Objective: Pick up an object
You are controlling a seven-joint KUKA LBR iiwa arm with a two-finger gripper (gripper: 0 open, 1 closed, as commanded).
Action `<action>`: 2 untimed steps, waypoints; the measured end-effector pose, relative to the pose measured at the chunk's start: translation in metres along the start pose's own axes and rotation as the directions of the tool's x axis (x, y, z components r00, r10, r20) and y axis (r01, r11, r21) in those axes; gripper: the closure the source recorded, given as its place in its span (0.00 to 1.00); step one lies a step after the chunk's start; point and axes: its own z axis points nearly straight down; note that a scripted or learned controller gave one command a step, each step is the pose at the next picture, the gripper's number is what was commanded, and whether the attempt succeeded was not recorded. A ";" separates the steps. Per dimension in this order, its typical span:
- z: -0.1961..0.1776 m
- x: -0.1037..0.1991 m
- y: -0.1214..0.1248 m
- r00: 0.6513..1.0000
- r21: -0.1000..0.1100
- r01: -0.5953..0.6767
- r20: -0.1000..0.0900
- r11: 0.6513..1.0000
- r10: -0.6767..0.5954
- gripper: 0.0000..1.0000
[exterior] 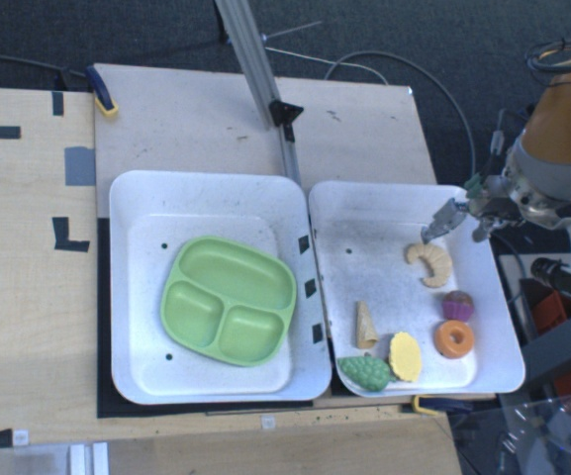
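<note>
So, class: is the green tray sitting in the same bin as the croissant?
No: the green tray lies in the left bin, while the croissant lies in the right bin.

Claw (458,224) above croissant (430,263)

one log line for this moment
arm: over right bin | tool: open, holding nothing, above croissant | left bin: green plate

Green divided plate (229,301), left bin (127,265)
</note>
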 end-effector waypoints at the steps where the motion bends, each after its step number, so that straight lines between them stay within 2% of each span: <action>1: 0.000 0.000 0.000 1.000 0.000 0.000 0.000 1.000 0.000 0.00; 2: 0.059 0.003 0.008 1.000 0.006 0.000 0.000 1.000 0.000 0.00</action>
